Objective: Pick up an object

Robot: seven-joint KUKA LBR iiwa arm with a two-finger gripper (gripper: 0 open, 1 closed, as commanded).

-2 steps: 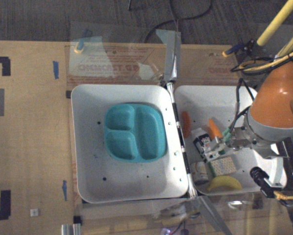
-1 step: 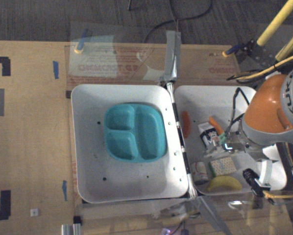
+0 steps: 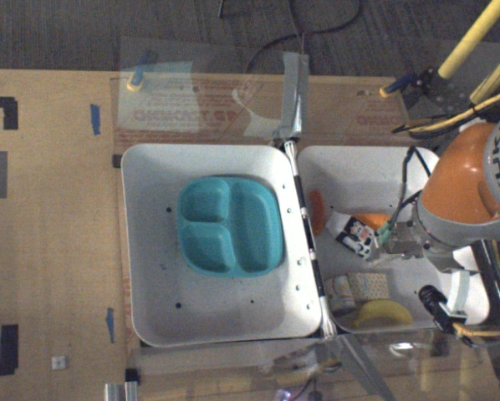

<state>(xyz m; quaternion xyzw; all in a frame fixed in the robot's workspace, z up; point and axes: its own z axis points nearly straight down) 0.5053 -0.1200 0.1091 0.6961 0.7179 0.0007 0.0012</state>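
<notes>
We find the gripper (image 3: 390,239) low in the right bin (image 3: 350,167), its grip state indeterminate (we cannot tell). The carton (image 3: 355,234) lies just beside it at nine o'clock.

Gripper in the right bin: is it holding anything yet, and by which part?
Cannot be told. The gripper is low in the right bin, beside the small black-and-white carton, but the view does not settle a hold.

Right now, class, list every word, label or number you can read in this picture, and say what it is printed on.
Clear sheet behind the bins: pale lettering, seen reversed, too faint to read.
Black-and-white box in the right bin: markings too small to read.
Nothing else carries text.
</notes>
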